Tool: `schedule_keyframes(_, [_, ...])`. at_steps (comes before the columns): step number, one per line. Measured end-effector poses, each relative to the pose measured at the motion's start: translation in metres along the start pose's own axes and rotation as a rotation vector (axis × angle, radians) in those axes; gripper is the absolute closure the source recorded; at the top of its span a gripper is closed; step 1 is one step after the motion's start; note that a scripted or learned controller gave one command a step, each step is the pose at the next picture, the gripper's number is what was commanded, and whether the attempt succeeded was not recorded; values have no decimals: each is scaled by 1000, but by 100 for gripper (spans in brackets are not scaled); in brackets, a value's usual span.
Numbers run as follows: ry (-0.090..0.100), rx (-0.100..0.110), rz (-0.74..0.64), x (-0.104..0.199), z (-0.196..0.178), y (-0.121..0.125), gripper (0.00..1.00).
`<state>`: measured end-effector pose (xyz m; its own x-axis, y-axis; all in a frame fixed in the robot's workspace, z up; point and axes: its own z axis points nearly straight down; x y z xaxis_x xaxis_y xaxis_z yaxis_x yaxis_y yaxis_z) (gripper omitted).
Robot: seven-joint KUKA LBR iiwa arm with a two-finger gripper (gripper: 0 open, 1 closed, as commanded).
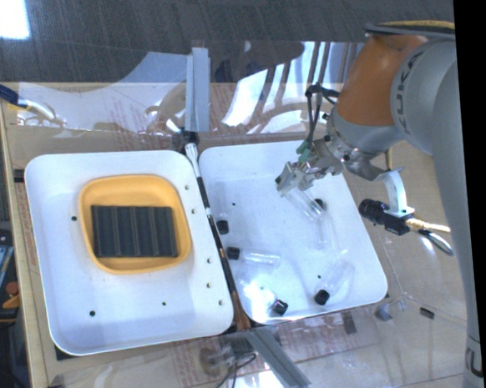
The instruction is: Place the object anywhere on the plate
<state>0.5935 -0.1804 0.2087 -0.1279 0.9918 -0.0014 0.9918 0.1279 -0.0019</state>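
Reaching in from your right, the arm (401,76) hangs its jaws (296,176) over the right bin (360,247); you cannot tell their state. Your yellow plate (134,223) sits in the left bin (58,287), clear bottles (338,278) opposite.

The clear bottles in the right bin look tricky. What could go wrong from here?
1. The clear bottles barely stand out against the white right bin, so the end effector might close on nothing.
2. The yellow plate sits in the left bin, across the divider; a loosely held bottle could drop on the way.
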Motion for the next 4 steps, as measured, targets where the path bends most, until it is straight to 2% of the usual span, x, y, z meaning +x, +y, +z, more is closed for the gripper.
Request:
schedule_keyframes(1, [3, 2, -224, 45, 20, -10, 100])
schedule_keyframes(2, [1, -2, -304, 73, -11, 51, 100])
schedule_keyframes(3, [2, 1, -394, 120, 17, 38, 100])
schedule_keyframes(4, [3, 2, -531, 163, 17, 15, 100])
